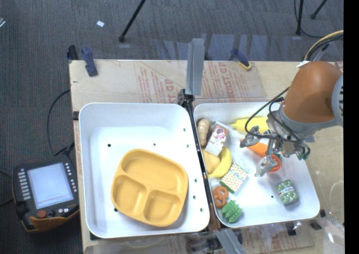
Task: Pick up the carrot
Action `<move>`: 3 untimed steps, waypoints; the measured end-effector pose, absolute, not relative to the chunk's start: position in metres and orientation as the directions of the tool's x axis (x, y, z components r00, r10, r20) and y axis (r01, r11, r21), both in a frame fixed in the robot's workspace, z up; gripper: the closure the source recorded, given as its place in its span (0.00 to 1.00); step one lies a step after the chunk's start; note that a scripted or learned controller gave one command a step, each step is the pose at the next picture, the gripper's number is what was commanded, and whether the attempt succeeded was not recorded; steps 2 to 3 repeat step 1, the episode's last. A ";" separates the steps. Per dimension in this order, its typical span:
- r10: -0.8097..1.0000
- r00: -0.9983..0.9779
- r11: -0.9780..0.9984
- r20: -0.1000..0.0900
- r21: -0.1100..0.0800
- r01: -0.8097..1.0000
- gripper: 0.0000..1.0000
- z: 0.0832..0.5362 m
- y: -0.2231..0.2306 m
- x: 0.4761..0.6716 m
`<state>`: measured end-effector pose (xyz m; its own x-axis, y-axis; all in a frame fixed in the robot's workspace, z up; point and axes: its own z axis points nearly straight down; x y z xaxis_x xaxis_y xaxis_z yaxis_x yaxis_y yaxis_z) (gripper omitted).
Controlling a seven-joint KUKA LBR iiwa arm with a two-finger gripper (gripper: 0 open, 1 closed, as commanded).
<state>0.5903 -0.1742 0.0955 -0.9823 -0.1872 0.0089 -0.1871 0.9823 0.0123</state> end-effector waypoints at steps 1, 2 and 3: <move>-0.188 -0.982 0.982 0.010 0.015 -0.188 1.00 0.102 -0.173 0.591; -0.188 -0.982 0.982 0.010 0.015 -0.188 1.00 0.102 -0.173 0.591; -0.188 -0.982 0.982 0.010 0.015 -0.188 1.00 0.102 -0.173 0.591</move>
